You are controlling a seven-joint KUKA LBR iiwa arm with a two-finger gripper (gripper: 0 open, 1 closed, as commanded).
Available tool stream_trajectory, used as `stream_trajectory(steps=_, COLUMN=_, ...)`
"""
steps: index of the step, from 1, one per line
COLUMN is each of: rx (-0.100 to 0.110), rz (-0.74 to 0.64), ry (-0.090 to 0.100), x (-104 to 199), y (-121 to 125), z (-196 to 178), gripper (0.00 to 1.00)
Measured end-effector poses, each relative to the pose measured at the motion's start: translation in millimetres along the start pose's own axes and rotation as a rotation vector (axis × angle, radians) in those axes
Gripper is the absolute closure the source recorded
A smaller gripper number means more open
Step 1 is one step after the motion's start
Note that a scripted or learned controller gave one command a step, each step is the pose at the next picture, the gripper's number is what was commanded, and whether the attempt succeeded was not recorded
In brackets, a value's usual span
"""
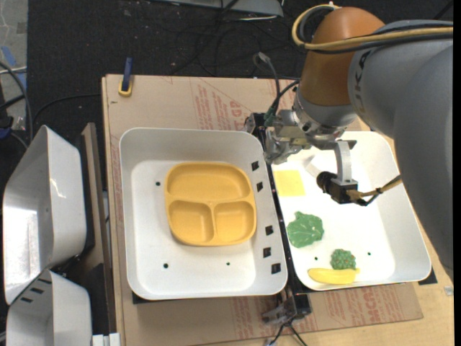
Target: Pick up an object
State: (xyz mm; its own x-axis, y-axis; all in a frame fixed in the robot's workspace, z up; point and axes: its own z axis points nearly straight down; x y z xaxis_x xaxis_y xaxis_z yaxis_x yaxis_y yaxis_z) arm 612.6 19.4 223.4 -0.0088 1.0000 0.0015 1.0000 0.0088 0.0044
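Observation:
The right bin (pixel 389 215) holds a flat pale-yellow square (pixel 290 182), a green leafy piece (pixel 305 229), a small green broccoli floret (pixel 343 259) and a yellow banana-shaped piece (pixel 331 274) near its front edge. My gripper (pixel 281 144) hangs over the far left corner of this bin, just behind the yellow square and close to the wall between the bins. Nothing shows in its grasp. The grey arm with its orange band (pixel 338 42) covers the far right part of the bin.
A yellow three-compartment plate (pixel 211 202) lies in the middle of the left bin (pixel 144 150). A black fitting with a cable (pixel 338 187) hangs from the wrist over the right bin. Both bins rest on a cardboard sheet (pixel 180 96).

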Motion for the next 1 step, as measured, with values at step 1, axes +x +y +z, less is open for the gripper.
stream_trajectory(steps=1, rx=0.000, rz=0.001, ry=0.000, x=58.1, y=17.3, z=-12.5, gripper=1.00)
